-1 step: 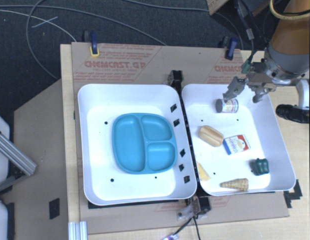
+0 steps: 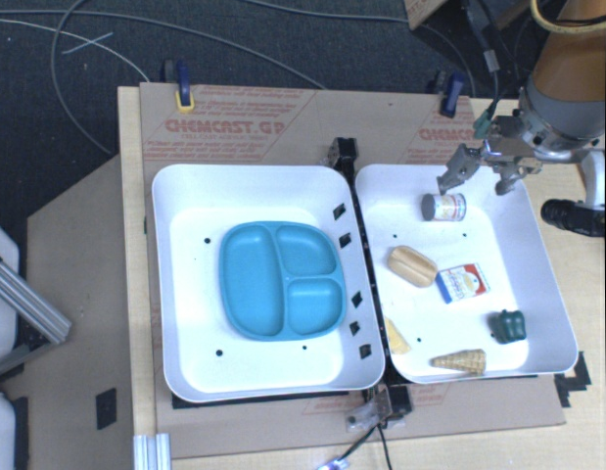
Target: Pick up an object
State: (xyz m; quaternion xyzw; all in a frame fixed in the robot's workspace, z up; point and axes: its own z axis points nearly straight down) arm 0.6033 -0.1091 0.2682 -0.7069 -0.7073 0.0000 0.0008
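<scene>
while the claw [image 2: 477, 171] hangs spread apart, a small can [image 2: 444, 207] lies just below it.

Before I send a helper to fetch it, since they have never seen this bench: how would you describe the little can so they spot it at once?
Look in the right-hand white bin, at its far end, just below the claw. The small can lies on its side there, apart from the other items. It is the one silvery cylinder; its neighbours are a tan bun-like piece and a flat red, white and blue packet.
</scene>
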